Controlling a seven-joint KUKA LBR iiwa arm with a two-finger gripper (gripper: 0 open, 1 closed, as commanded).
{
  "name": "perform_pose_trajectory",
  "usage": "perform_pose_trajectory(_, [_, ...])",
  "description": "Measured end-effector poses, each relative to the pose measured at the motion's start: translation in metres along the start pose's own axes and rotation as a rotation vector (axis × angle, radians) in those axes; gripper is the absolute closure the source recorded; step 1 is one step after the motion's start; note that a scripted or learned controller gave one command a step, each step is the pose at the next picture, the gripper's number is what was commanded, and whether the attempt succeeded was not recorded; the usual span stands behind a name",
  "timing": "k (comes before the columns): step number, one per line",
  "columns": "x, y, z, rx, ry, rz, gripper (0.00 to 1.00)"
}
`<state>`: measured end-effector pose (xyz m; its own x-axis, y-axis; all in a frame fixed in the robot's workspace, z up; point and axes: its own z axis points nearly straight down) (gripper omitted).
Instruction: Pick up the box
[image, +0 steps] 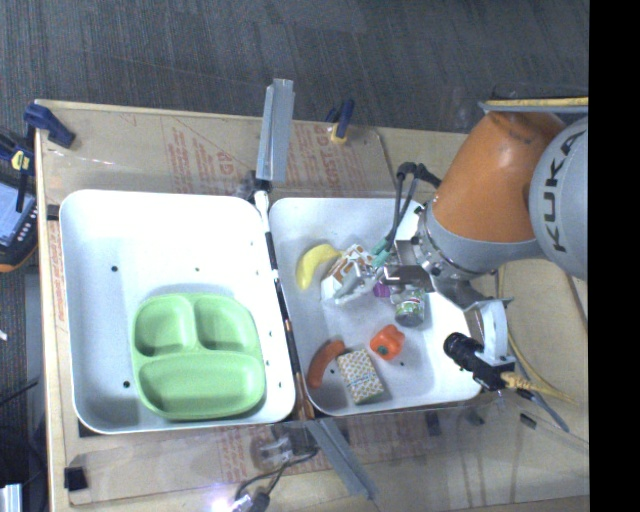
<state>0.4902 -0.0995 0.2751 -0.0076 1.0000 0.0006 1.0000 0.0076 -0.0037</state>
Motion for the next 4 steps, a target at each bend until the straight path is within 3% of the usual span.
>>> perform_pose_trajectory(1, [-0.017, -0.004, 0.184, 0.000, -0.003, -0.021, 0.00])
perform_pose_trajectory(2, [-0.056, -0.014, 0.184, -0.003, -0.001, -0.055, 0.00])
perform_pose_trajectory(3, [-0.111, 0.004, 0.129, -0.002, 0.000, -0.187, 0.00])
perform_pose_trajectory(4, [-0.074, -0.014, 0.166, 0.000, 0.001, -0.212, 0.00])
